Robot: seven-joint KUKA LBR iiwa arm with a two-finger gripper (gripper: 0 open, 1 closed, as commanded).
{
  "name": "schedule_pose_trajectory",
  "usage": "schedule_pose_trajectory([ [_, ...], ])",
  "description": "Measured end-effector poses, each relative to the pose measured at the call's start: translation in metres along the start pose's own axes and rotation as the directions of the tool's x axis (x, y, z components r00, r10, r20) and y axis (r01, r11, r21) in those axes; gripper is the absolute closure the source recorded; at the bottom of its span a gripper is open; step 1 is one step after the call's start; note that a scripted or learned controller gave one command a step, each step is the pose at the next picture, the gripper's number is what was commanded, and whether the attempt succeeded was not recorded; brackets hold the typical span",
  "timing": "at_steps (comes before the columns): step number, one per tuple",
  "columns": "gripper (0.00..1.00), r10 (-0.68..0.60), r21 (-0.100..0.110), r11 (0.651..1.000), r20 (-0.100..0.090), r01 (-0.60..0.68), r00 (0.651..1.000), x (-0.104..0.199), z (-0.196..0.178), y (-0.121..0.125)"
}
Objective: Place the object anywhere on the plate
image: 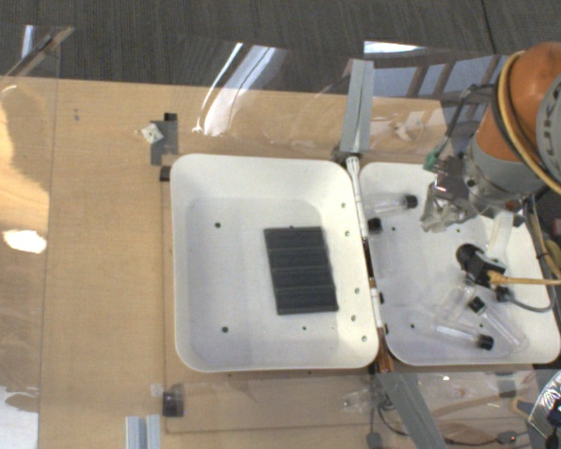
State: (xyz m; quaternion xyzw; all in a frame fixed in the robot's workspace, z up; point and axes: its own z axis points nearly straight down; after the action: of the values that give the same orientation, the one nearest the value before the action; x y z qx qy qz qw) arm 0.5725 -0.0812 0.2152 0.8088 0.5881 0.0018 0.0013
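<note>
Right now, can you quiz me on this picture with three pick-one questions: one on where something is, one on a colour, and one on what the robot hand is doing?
1. Where does the dark ridged plate lie?
A. In the left bin
B. In the right bin
C. On the wooden bench outside the bins

2. What colour are the caps on the clear plastic tubes?
A. Red
B. Black
C. Yellow

3. Where is the gripper?
A. Touching the plate
B. Over the wooden bench
C. Over the right bin

Answers:
1. A: the plate sits near the middle of the left bin.
2. B: the tube ends in the right bin have black caps.
3. C: the gripper hangs above the upper part of the right bin, well apart from the plate.
</note>
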Motion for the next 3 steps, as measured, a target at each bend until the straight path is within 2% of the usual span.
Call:
schedule_pose_trajectory([
  [1, 1.0, 0.36, 0.003, 0.933, 0.001, -0.36, 0.933, 0.032, 0.008, -0.057],
  [2, 1.0, 0.679, 0.004, 0.734, 0.003, -0.679, 0.734, 0.092, 0.031, -0.119],
  [3, 1.0, 0.811, 0.003, 0.585, 0.002, -0.811, 0.585, 0.156, -0.006, -0.14],
])
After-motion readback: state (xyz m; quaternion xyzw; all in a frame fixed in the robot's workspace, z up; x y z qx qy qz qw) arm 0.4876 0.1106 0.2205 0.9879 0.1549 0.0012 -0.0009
